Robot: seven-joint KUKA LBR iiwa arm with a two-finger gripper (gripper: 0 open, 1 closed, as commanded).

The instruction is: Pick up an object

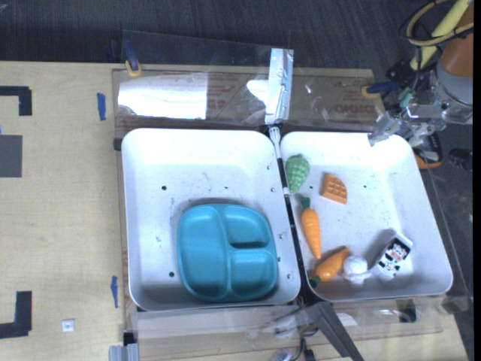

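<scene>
The right bin (376, 201) holds several small toys: a green leafy vegetable (297, 171), an orange waffle-like square (334, 188), a carrot (311, 230), a second orange piece (331, 263), a small white lump (355, 268) and a black-and-white carton (394, 254). My gripper (397, 127) hangs over the bin's far right corner, above and well apart from all of these toys. Nothing is seen held in it.
The left bin (150, 171) holds a blue compartment tray (227, 253) in its near half. A clear plastic sheet (225, 89) lies behind both bins. Yellow and black cables (440, 21) sit by the arm at the top right. The bins' shared wall (284, 201) runs beside the vegetable and carrot.
</scene>
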